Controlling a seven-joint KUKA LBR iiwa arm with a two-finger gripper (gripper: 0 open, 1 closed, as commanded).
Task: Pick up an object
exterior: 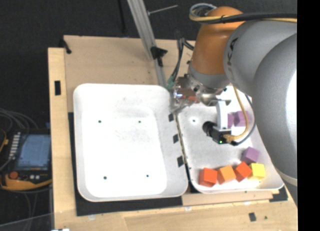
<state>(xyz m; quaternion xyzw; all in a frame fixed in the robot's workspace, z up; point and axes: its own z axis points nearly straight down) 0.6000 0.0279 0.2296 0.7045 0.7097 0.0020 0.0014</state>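
Orange, yellow and purple blocks lie along the right bin's near edge, well apart from the hand at its far left corner (apart or together, I cannot tell), which may close on nothing there

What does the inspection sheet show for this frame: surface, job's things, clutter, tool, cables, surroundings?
Surface: wooden bench bearing a white left bin and a white right bin.
Job's things: in the right bin, three orange blocks and a yellow block in a row along the near wall; a purple block just above them; a second purple block beside the arm.
Clutter: nothing seen.
Tool: tool at the right bin's far left corner, by the left bin's rim; no block seen in it.
Cables: dark cables left of the bench.
Surroundings: handheld screen unit at left; metal rail slanting behind.
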